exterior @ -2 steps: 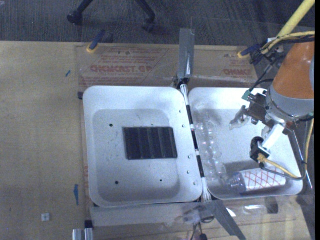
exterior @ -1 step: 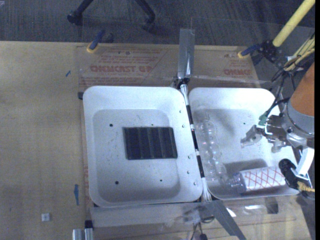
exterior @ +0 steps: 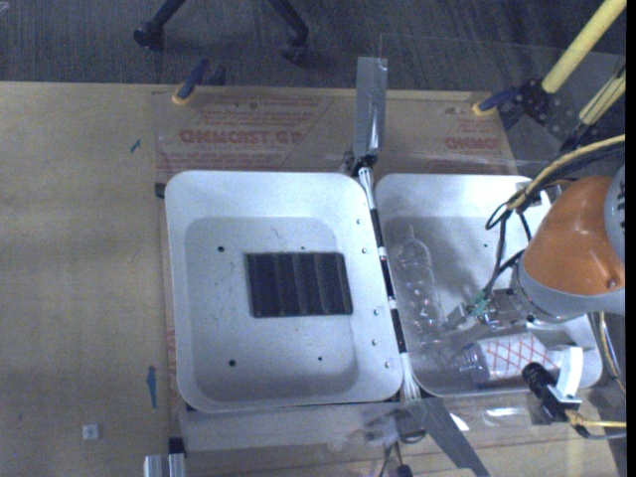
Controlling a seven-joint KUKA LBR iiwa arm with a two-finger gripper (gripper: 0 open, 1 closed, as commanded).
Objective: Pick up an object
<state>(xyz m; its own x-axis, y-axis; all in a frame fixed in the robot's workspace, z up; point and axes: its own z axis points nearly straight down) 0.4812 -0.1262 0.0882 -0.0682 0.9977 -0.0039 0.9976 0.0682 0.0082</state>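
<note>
Bottle (exterior: 417, 284): clear plastic, ribbed and see-through, lying in the right bin along its left wall, neck toward the far side. Its outline is faint against the white floor.
Second clear item (exterior: 467, 363): another transparent piece near the right bin's near edge, just left of the packet; its shape is hard to tell.
Packet (exterior: 512, 354): flat, white with a red crosshatch pattern, lying at the near side of the right bin, partly under the arm.
Right bin (exterior: 447, 199): shallow white tray with rounded corners and a smooth, slightly shiny floor.
Left bin (exterior: 199, 207): same white tray, matte, with a few small dark dots on its floor.
Grate (exterior: 298, 284): dark rectangle with ribbed slats, flat in the middle of the left bin.
Arm (exterior: 571, 246): grey with a glossy orange band, cables looping around it, reaching over the right bin from the right.
Gripper (exterior: 475, 313): low over the right bin, just right of the bottle; whether it is apart or together cannot be told.
Bench (exterior: 79, 266): tan wooden surface under both bins.
</note>
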